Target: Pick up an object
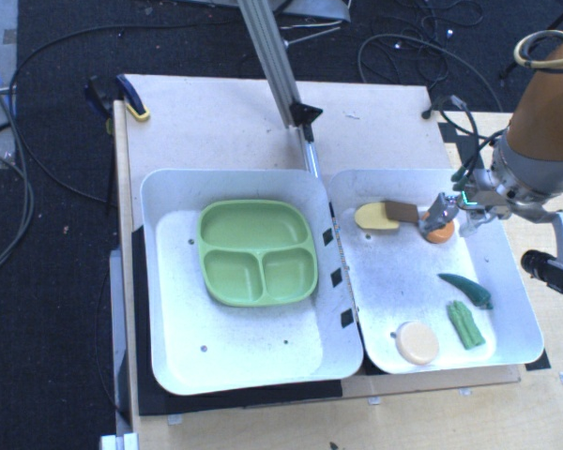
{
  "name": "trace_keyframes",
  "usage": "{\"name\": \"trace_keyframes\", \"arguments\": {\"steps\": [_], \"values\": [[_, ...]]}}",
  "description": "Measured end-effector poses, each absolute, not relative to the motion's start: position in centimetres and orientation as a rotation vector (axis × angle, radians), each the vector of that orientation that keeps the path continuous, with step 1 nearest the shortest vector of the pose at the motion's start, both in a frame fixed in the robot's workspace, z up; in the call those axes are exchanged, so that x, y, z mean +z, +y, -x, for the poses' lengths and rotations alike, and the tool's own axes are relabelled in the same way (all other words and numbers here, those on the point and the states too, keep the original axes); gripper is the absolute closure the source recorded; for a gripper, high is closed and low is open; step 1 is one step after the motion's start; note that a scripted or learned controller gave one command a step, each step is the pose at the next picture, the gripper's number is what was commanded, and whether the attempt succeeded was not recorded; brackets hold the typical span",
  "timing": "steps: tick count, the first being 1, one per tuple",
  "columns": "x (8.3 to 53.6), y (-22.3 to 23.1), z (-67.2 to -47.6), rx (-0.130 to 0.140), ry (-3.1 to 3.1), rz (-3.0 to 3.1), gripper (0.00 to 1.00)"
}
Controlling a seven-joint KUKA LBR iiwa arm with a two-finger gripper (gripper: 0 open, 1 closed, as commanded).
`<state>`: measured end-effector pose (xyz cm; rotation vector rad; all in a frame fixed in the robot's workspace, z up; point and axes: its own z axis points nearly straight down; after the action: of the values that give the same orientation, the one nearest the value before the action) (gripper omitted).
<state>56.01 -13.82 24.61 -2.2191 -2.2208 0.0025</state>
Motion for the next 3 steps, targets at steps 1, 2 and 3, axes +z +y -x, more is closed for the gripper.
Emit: {"name": "trace_keyframes", "arguments": {"steps": [1,2,3], "values": [[24.7,-13.8,-56.1,0.000,-2.223,2.220,0.00],[18.7,-14.6,-55.9,0.005,-2.217,2.220,0.00],[12.9,-14.9,-54.9,0.005,-2.217,2.220,0.00]]}}
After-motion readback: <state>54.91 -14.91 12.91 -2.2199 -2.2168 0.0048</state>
